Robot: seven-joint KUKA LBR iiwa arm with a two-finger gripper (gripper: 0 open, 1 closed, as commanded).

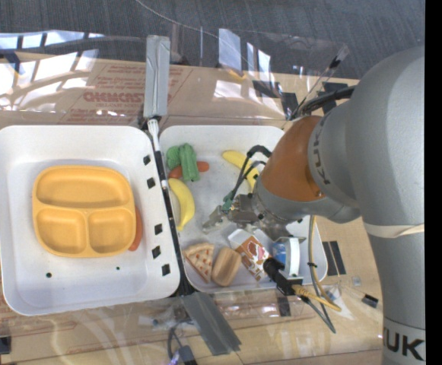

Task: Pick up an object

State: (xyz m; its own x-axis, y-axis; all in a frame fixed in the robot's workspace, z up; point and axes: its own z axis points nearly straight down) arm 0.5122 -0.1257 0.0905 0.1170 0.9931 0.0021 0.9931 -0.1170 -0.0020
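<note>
Grey metal two-finger gripper hangs mid right white bin, fingers spread open, nothing between them. Yellow curved banana just at its 9 o'clock; pizza slice and brown bread roll at 6.

Both bins are white. The divided tray is yellow-orange, the banana yellow, the leafy vegetable green with an orange tip. The pizza slice is tan, dotted red. The arm is grey, banded orange.
</note>
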